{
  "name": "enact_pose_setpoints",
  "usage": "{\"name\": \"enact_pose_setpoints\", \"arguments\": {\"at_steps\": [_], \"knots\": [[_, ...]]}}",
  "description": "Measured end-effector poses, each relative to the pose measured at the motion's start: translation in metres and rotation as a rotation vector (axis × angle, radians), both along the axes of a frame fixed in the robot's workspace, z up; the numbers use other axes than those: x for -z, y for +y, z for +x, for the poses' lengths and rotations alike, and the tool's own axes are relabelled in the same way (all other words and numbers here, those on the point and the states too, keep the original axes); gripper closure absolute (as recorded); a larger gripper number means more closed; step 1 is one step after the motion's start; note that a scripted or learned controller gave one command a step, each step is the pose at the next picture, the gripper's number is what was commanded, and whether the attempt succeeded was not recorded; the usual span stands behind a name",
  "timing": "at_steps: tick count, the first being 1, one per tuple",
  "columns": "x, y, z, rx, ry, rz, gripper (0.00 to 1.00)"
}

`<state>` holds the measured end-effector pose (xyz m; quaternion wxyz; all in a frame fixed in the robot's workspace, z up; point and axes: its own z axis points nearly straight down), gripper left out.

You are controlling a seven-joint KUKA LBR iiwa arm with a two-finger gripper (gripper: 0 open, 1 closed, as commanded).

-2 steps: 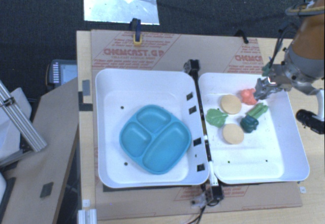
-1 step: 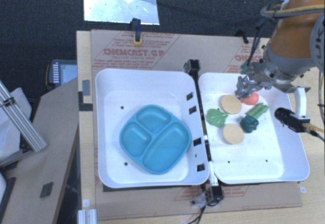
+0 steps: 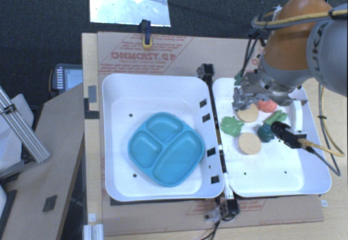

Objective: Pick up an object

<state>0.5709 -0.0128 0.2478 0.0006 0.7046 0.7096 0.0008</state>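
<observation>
Left bin [image 3: 111, 124]: sits well to the left of the gripper, so you need not reach there.
Blue plate [image 3: 166, 149]: a divided dish lying flat in the left bin, well apart from the tool. In my judgement it is too broad and flat to be a likely pick.
Right bin [image 3: 272, 176]: this is the bin the tool works in. Its near half is bare white, and the goods are bunched at the far end, under and around the tool.
Green piece [image 3: 232, 124]: a soft leaf shape just left of and below the tool, lying flat and apart from it.
Gripper [image 3: 243, 102]: hangs low over the far end of the right bin. You cannot tell from this view whether it is wide or narrow, and nothing is seen held in it.
Upper tan disc [image 3: 248, 115]: lies flat directly beneath the tool, touching or nearly so. Judged the intended pick, since the tool stands over it.
Lower tan disc [image 3: 250, 144]: lies nearer the camera than the tool, clear of it.
Teal piece [image 3: 265, 133]: a dark lump to the tool's right and below it.
Red piece [image 3: 267, 106]: just right of the tool, beside the upper tan disc. You risk a crowded grasp there.
Arm [image 3: 296, 43]: reaches in from the right, and its bulk hides the bin's far corner.
</observation>
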Motion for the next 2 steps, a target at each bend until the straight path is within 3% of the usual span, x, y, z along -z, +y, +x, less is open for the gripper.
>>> {"name": "enact_pose_setpoints", "arguments": {"at_steps": [2], "knots": [[0.017, 0.098, -0.003, 0.0, 0.002, 0.0, 1.0]]}}
